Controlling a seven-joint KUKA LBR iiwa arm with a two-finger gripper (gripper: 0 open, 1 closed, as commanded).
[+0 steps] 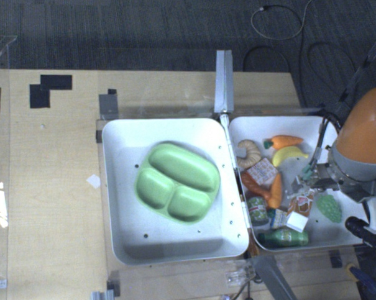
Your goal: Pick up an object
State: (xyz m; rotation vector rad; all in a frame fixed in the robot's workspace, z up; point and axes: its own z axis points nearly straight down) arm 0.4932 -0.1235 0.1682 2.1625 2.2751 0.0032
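Arm (pixel 364 135), orange band up top, sits over your R bin (pixel 261 122); gripper (pixel 309 179) state: can't tell. Toy food is piled on that bin's left: banana (pixel 289 154), carrot (pixel 286 141), green bottle (pixel 284 237). L bin (pixel 118 193) holds a green divided tray (pixel 177 182).

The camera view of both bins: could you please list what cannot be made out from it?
- End effector: fingers blurred among the clutter; open or shut is unclear.
- Right white bin: its right side is covered by the grey arm with the orange band.
- Small packets: labels too small to read.
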